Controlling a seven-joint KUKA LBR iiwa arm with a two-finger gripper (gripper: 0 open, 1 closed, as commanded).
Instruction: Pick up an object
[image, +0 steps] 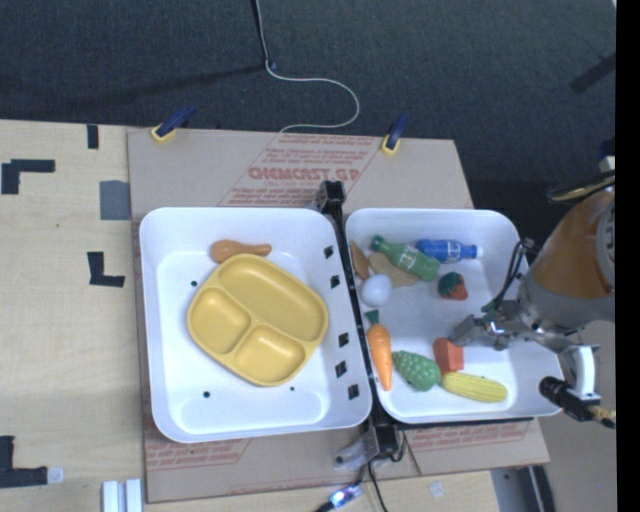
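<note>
**One small red piece lying just off my pincer's tip**

I am hovering my pincer low over the right bin, near its right wall. Whether it is clenched or released I cannot tell from this slant. The red piece is sitting just beside the tip, slightly toward the near rim. The corn cob is lying beyond it, long axis running crosswise under my wrist. I am judging the red piece nearest.

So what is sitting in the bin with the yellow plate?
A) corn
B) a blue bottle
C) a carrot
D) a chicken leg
D: a chicken leg lies just above the yellow plate in the left bin; the other foods are in the right bin.
</note>
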